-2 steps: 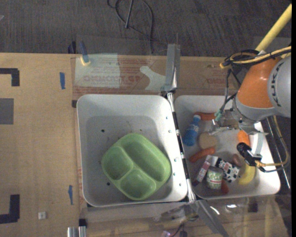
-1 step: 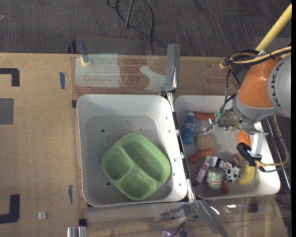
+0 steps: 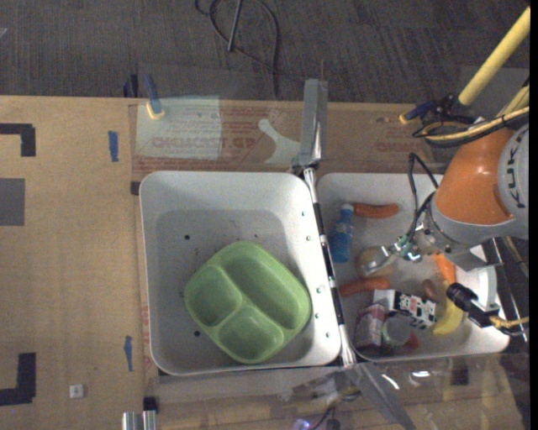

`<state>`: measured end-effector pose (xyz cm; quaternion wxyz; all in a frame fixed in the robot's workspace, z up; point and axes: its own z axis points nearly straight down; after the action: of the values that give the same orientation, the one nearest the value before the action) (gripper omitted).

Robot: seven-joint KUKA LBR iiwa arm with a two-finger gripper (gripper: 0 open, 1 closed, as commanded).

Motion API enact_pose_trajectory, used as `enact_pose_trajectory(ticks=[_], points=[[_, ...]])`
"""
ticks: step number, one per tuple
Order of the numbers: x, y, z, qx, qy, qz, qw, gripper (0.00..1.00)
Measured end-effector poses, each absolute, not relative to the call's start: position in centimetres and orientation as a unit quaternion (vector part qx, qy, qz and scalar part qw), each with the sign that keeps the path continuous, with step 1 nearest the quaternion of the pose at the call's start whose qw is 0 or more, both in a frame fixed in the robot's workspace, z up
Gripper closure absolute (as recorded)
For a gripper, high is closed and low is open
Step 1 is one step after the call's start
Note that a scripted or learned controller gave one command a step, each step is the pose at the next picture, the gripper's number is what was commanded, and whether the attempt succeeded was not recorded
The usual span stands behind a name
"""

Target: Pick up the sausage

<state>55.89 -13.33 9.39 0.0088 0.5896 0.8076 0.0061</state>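
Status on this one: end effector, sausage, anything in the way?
End effector low in right bin, grip unclear. Sausage loose just below it. Bottle, cans crowd nearby.

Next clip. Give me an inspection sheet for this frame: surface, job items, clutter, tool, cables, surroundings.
Surface: tan bench bearing a left white bin and a right white bin side by side.
Job's things: two orange-red sausage-like pieces in the right bin, one near the top, one lower; which is the target, cannot tell.
Clutter: green divided plate in the left bin; blue bottle, can, banana, black-and-white box in the right bin.
Tool: over the right bin around; too blurred to judge.
Cables: black cable on the floor above; yellow and blue wiring by the arm.
Surroundings: dark floor; blue tape marks on the bench.
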Motion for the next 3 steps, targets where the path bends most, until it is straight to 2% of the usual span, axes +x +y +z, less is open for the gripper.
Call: enact_pose_trajectory(ticks=[1, 2, 3], points=[[63.0, -15.1, 9.5, 0.556, 0.831, 0.0045, 0.010, 0.00], [67.0, -10.6, 9.4, 0.599, 0.801, 0.0010, 0.007, 0.00], [67.2, -10.4, 10.5, 0.598, 0.802, 0.0028, 0.007, 1.00]])
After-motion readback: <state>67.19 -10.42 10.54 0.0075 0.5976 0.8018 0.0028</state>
